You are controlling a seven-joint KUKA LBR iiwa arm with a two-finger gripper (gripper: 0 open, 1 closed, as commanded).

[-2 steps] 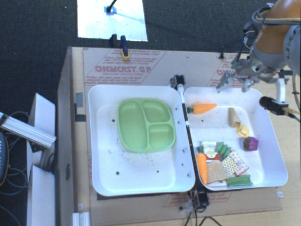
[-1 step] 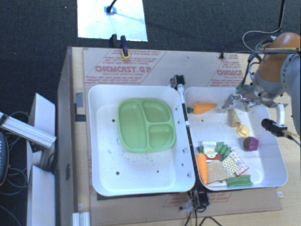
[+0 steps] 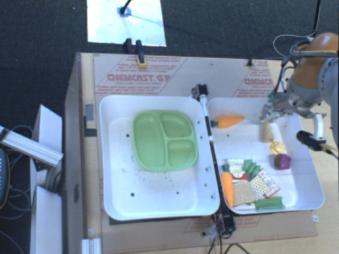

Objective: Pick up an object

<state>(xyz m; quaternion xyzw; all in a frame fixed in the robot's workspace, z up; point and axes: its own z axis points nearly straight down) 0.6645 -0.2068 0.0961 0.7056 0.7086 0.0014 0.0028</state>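
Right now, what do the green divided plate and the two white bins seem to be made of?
The green divided plate looks like moulded plastic with a matte finish: even colour, soft rounded compartment edges. The two shallow white bins also look like plastic, smooth and slightly glossy, with rounded corners; thin metal cannot be ruled out.

Two bins sit side by side on the desk (image 3: 159, 73): the left bin (image 3: 119, 194) holds a divided plate (image 3: 164, 141) set toward its back right. In the right bin (image 3: 312, 187), a carrot (image 3: 229, 122) lies at the back left, with a pale block (image 3: 268, 133), a small round piece (image 3: 277, 147) and an onion (image 3: 282, 161) running forward along the right side. A cluster of food pieces (image 3: 248, 184) sits at the front left, and the gripper (image 3: 271, 111) hangs over the back right, just behind the pale block.
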